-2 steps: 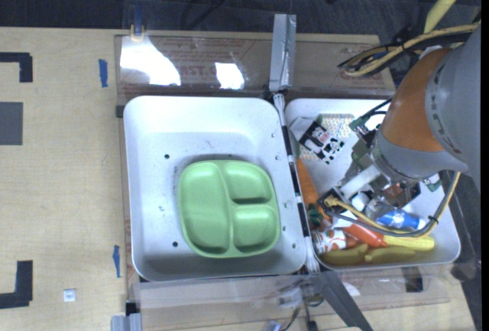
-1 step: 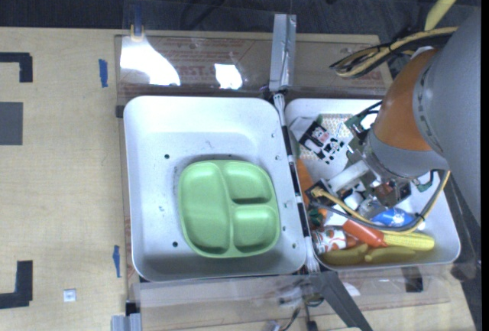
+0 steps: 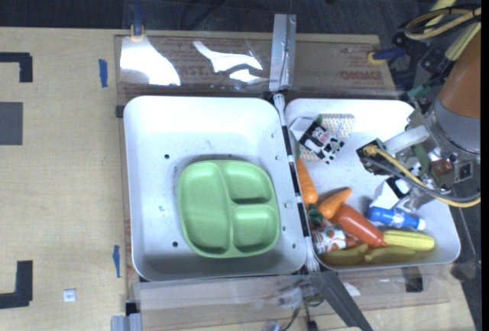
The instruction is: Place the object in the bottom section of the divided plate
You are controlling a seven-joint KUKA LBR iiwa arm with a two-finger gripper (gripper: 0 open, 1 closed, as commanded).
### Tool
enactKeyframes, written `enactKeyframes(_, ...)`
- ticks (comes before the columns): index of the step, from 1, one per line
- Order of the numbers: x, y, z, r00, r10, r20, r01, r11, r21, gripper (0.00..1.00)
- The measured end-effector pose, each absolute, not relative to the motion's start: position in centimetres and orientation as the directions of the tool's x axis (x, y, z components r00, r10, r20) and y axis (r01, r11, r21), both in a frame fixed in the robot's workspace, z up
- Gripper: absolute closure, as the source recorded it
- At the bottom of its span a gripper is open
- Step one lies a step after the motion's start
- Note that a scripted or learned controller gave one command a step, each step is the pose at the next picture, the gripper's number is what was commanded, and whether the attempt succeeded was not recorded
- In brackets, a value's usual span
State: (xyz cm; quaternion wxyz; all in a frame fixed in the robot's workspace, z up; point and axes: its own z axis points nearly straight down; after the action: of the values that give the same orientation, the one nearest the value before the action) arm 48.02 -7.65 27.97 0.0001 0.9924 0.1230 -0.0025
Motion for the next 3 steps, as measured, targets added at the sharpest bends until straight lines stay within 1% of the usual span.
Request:
enactKeyframes(1, 48.0, -13.9, 34.4, 0.946, 0.325, -0.005, 0.325, -0.946, -0.001, 1.0)
enactKeyframes(2, 48.1, -19.1, 36.6, 0.975, 0.224, -0.005, 0.224, -0.975, 0.001, 1.0)
enactKeyframes(3, 48.1, -22.3, 39.9, 0.961, 0.276, -0.005, 0.276, -0.961, 0.0, 1.0)
